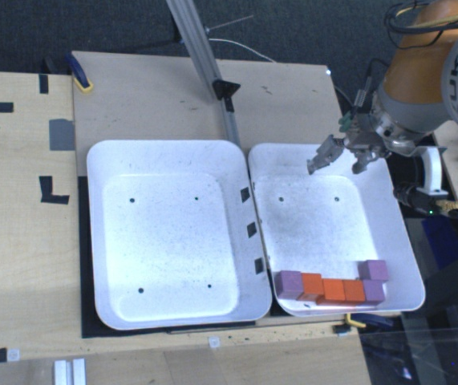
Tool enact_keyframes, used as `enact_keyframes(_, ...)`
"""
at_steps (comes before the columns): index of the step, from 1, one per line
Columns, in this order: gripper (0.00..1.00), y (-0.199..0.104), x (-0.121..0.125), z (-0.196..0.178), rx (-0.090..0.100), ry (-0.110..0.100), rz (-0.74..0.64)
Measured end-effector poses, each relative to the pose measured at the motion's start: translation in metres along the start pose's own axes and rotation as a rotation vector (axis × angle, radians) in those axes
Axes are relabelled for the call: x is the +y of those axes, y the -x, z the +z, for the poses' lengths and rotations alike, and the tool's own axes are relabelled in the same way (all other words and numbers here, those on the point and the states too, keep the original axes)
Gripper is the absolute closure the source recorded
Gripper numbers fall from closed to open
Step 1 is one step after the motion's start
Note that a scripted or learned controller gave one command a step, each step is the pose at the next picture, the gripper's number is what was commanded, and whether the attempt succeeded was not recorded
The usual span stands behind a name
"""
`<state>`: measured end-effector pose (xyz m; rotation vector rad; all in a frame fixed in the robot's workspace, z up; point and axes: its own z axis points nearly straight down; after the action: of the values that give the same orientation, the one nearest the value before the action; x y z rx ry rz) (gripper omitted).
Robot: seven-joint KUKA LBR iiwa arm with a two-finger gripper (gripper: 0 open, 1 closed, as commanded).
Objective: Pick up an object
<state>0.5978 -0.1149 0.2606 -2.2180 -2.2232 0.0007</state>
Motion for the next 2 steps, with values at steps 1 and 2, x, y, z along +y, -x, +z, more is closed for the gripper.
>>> enact_keyframes(1, 0.0, 0.0222, 0.0314, 0.0042, 0.0, 0.001, 0.001)
enact_keyframes(2, 0.0, 0.0218, 0.0304, 0.0037, -0.001, 0.0, 0.001)
